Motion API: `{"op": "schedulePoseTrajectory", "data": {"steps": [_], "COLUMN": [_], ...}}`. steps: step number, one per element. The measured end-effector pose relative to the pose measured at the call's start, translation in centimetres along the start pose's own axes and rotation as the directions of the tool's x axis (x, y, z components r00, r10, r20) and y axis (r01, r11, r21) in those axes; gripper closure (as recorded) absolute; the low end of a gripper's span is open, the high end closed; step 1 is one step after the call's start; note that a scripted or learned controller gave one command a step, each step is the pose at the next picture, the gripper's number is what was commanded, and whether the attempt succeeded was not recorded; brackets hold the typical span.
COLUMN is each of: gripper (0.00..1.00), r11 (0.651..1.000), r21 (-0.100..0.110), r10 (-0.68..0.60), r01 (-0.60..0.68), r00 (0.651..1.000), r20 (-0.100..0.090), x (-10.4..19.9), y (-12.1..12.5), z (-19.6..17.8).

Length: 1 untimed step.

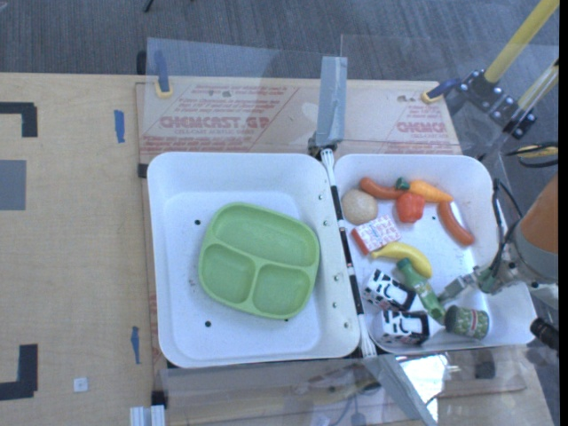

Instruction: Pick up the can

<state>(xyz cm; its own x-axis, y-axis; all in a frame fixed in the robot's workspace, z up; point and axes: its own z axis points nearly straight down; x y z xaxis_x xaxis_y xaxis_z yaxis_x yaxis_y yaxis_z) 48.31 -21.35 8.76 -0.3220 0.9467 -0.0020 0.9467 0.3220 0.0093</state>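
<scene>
My gripper (472,280) hangs low over the right bin (479,171), near its right wall, with my arm (541,238) coming in from the right. Whether it is released or clenched I cannot tell. The can (468,321) lies on its side just below the gripper, near the bin's lower right corner; I see nothing gripped.

A green bottle (421,287) lies tilted just left of the can, and a black-and-white toy (397,304) sits left of that. Above them are a banana (404,256), a red-and-white packet (376,233), a beige round thing (359,206), a red pepper (409,206), a carrot (426,189) and a sausage (456,223).

The left bin (169,264) holds a green plate (257,260) with three compartments.
</scene>
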Motion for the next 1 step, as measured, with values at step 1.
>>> {"op": "schedulePoseTrajectory", "data": {"steps": [1], "gripper": [0.00], "r11": [1.000], "r21": [0.000], "r10": [0.000], "r01": [0.000], "r00": [1.000], "r20": [0.000], "x": [0.00], "y": [0.00], "z": [0.00]}}
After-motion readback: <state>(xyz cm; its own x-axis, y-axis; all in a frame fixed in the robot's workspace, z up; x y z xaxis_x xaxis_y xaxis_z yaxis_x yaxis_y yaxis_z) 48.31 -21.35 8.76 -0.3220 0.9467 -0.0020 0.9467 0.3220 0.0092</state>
